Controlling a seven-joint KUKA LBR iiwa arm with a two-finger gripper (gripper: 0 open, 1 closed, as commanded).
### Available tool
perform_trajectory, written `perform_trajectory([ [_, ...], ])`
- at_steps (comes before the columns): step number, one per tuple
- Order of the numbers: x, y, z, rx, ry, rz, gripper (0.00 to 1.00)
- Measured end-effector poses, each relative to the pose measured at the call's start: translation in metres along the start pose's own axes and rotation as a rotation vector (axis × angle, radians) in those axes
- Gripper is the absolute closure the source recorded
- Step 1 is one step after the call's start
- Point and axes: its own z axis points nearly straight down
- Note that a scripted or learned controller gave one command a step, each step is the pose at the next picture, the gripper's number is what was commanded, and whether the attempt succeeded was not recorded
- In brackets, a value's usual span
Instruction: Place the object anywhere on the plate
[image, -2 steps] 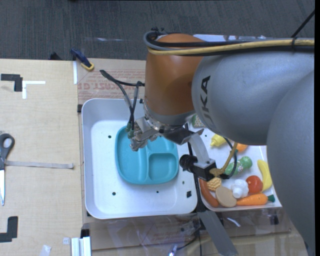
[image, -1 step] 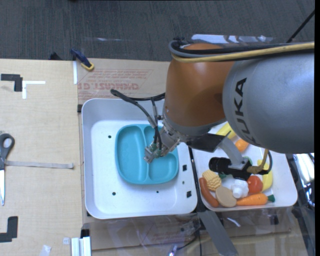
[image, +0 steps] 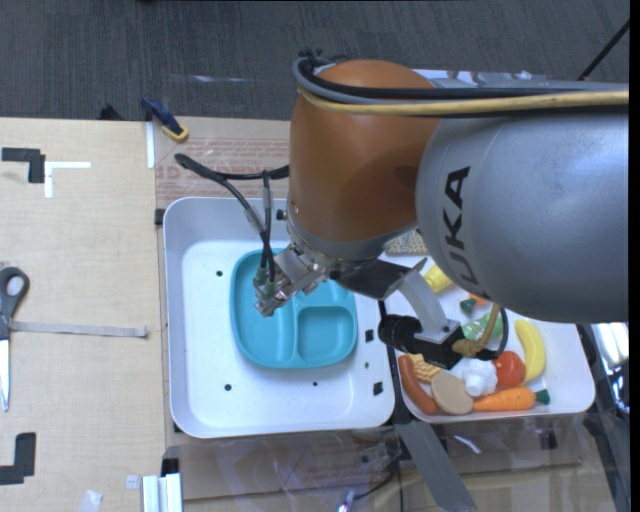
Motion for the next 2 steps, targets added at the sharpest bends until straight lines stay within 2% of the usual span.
perform_trajectory([
  [1, -0.001, 0.001, -0.008, 0.0, -0.002, -0.002, 1.0],
  [2, -0.041, -0.027, 0.044, 0.001, 0.002, -0.415, 1.0],
])
